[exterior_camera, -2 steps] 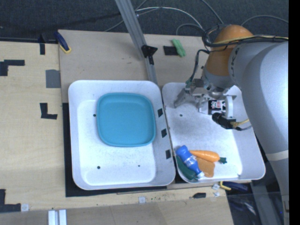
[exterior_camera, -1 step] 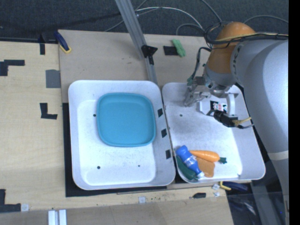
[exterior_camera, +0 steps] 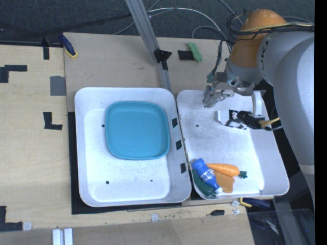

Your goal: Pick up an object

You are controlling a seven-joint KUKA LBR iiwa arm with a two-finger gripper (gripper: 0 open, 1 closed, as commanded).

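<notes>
My gripper [exterior_camera: 210, 100] hangs over the far left part of the right bin [exterior_camera: 255, 147], above bare bin floor, and I see nothing between its fingers. At that bin's near edge lie an orange carrot [exterior_camera: 223, 169], a small blue bottle [exterior_camera: 206, 173] and a dark green item [exterior_camera: 203, 189] partly under the bottle. They lie well toward the front of the bin from the gripper. A turquoise square plate [exterior_camera: 137, 129] rests flat in the left bin [exterior_camera: 92, 152].
A slanted grey metal pole [exterior_camera: 148, 34] crosses the bench behind the bins. A green clip [exterior_camera: 194, 52] and black tape marks lie on the bench top behind the bins. A raised divider separates the two bins.
</notes>
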